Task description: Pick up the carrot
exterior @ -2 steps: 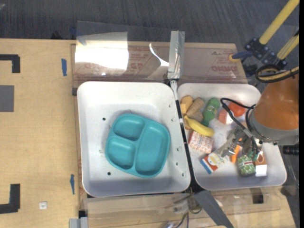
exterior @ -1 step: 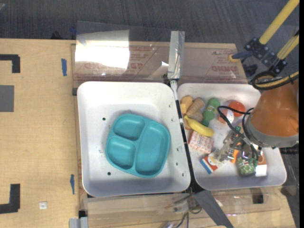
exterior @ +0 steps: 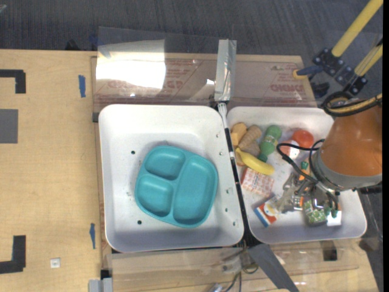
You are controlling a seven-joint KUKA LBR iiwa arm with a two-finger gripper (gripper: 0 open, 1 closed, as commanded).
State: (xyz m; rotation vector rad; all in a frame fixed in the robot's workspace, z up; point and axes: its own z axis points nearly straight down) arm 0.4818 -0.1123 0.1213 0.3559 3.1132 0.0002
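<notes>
Gripper (exterior: 290,201), finger state unclear, hangs low in the right bin (exterior: 355,229); the crowded carrot (exterior: 266,140) nearby risks a wrong grab.

We note two white bins (exterior: 115,181). Left bin: a plain teal divided plate (exterior: 176,186). Right bin: a yellow banana (exterior: 254,162), a green bottle (exterior: 268,140), a red-orange round piece (exterior: 302,139), a tan cone (exterior: 248,141). The arm's band (exterior: 355,145) reads orange; the bench (exterior: 42,163) pale wood with black marks.

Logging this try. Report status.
Gripper low in right bin, fingers unclear. Carrot at bin's far side, not held. Banana and packets crowd nearby.
</notes>
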